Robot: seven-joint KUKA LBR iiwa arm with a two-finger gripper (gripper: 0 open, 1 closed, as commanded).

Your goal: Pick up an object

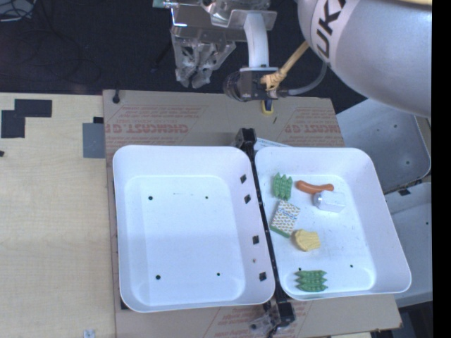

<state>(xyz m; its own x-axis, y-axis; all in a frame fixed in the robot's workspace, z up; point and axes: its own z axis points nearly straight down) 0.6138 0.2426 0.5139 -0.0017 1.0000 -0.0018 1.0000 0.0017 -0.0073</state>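
While pincer (196, 65) hangs above bins, state unclear, toys crowd right bin (380, 189).

The arm (366, 34) is cut off by the top edge; the gripper (197, 65) looks blurred, perhaps empty.

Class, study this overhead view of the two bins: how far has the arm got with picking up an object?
Done: nothing yet looks picked; the green block, orange sausage, clear piece, patterned block, yellow piece and green pod all lie in the right bin. In hand: the gripper hangs high beyond the bins, with no object visible between its fingers. Left: descend, grasp, lift.
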